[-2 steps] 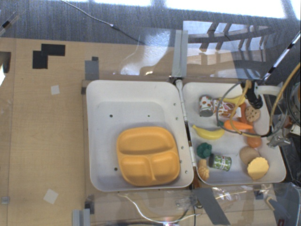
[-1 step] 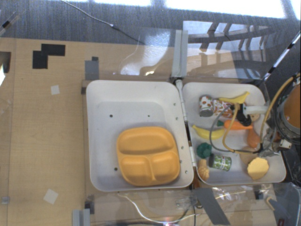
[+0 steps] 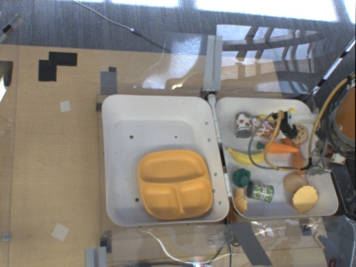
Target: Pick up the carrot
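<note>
I see two white bins side by side on the bench. The left bin [image 3: 119,149] carries a yellow tray [image 3: 175,183] with compartments, lying toward its near edge. The right bin [image 3: 332,207] carries the small things.

The carrot [image 3: 282,147] lies about in the middle of the right bin, a little toward its right edge, with the thick end pointing to the right. Just left of it and nearer to me lies a banana [image 3: 245,157], and a yellowish cable [image 3: 268,161] loops over both. Toward the far edge of this bin stands a small can [image 3: 243,124], with a cookie [image 3: 301,133] further right. Near the near edge I see a green broccoli piece [image 3: 241,177], a green can [image 3: 260,191] lying on its side, and a yellow round piece [image 3: 305,198] in the near right corner.

The arm [image 3: 342,124] comes in at the right edge of the bin. The gripper is not clear to me, so I cannot tell its state.
</note>
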`<state>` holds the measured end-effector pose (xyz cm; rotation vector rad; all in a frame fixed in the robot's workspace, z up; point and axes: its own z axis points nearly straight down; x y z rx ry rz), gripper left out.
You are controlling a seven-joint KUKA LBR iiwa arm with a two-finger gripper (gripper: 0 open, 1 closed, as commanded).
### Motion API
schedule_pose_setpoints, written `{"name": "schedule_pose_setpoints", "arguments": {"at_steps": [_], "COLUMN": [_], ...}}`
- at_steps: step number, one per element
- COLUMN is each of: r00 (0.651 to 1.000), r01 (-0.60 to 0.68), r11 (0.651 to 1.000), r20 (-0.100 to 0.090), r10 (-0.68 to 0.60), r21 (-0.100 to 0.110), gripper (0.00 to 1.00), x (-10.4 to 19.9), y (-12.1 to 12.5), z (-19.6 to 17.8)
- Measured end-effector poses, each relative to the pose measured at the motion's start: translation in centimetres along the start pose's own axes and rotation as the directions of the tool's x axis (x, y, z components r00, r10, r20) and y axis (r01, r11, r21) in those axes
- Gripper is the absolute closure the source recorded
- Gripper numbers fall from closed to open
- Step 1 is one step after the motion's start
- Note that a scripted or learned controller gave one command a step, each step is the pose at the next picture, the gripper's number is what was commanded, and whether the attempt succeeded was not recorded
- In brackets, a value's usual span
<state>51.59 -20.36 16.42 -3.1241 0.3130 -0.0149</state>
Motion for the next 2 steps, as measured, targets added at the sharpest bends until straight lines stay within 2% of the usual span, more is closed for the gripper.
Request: {"name": "schedule_pose_setpoints", "arguments": {"at_steps": [1,2], "r00": [1.000,1.000], "r01": [0.000,0.002], "r11": [1.000,1.000], "r20": [0.001,-0.006], "r10": [0.000,-0.002], "r21": [-0.001,0.003], "gripper": [1.00,1.00], "x": [-1.1,-0.9], "y": [0.5,0.3], "z": [-2.0,-3.1]}}
